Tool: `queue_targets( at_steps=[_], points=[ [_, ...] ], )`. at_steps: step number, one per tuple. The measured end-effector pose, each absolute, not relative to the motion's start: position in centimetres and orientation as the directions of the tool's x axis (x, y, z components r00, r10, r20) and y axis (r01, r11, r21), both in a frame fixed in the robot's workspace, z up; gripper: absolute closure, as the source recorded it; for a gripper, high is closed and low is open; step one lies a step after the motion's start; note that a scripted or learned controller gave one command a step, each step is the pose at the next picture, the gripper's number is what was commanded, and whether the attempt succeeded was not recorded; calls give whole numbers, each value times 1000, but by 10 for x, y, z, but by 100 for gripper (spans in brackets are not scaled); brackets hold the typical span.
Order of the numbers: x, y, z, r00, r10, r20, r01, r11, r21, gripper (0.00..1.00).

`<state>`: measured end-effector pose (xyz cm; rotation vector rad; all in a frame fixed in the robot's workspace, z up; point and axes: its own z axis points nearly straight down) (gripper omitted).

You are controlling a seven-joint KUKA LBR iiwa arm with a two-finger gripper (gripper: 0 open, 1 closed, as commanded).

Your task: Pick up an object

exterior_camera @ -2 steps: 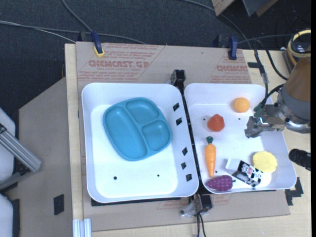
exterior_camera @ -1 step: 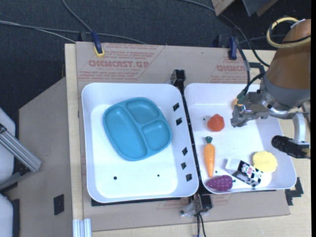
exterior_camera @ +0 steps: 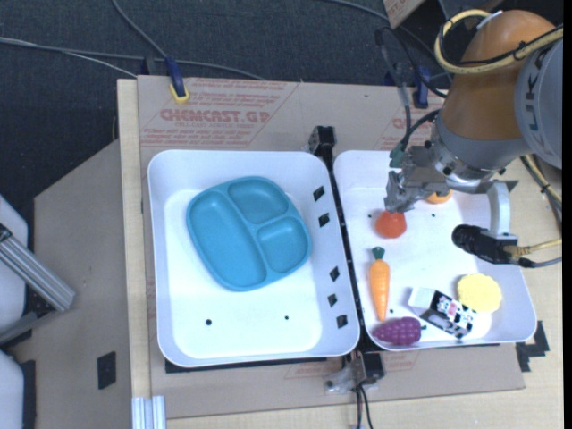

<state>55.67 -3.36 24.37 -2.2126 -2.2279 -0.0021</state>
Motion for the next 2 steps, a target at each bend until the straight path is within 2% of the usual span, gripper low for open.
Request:
queue_targets(
  at_steps=[2],
  points=[
    [612, 60, 225, -6, 1000, 2, 1000, 6, -1, 100]
  ],
)
